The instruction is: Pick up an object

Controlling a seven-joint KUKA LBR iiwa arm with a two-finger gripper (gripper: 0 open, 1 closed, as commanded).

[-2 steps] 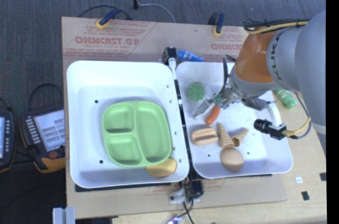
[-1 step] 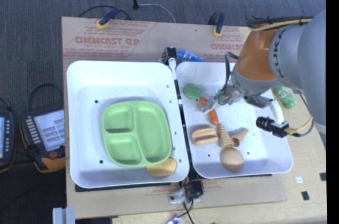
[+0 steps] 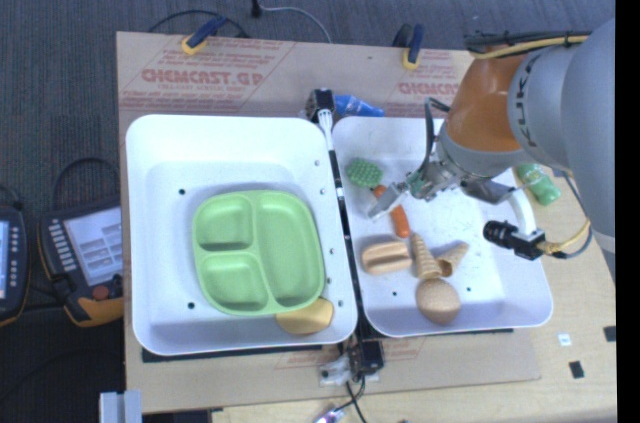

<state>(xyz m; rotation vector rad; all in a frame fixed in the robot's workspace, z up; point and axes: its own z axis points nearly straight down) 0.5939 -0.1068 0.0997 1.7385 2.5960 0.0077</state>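
Note:
My gripper (image 3: 388, 198) hangs low in the right bin (image 3: 520, 311), near its upper left part. It sits just above an orange carrot piece (image 3: 400, 221) and to the right of a green knobbly toy (image 3: 365, 173). I cannot make out anything held in it. Below lie a hot dog bun (image 3: 385, 256), an ice cream cone (image 3: 426, 258) and a round tan piece (image 3: 438, 300). The grey arm with its orange band (image 3: 482, 116) covers the bin's upper right.
The left bin (image 3: 160, 161) holds a green divided plate (image 3: 258, 249) and a yellow piece (image 3: 306, 316) at its lower right corner. A green object (image 3: 541, 186) lies at the right bin's right rim. A blue item (image 3: 357, 106) rests behind the bins.

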